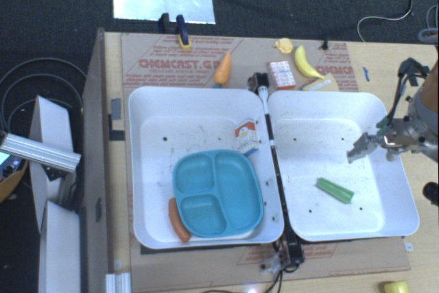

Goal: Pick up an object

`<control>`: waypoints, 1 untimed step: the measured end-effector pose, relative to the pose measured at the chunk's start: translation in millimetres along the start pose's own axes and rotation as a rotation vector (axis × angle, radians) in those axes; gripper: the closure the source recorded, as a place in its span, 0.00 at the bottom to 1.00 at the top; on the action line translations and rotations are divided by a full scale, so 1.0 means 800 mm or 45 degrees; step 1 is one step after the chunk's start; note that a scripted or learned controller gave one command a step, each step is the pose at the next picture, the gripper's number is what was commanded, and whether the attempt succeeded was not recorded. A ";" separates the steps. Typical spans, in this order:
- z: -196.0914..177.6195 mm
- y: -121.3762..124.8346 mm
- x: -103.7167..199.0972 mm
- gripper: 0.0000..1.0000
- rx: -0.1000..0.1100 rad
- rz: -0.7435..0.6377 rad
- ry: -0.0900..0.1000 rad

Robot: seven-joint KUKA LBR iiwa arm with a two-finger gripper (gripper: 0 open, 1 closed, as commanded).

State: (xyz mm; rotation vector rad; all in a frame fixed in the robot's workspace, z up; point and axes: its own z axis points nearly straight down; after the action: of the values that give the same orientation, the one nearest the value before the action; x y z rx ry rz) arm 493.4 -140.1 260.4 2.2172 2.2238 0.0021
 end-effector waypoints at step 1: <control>0.124 -0.010 0.014 0.00 0.011 0.001 0.003</control>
State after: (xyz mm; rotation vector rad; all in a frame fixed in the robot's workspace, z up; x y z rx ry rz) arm 485.3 -128.7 161.2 2.2238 2.2279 -0.0044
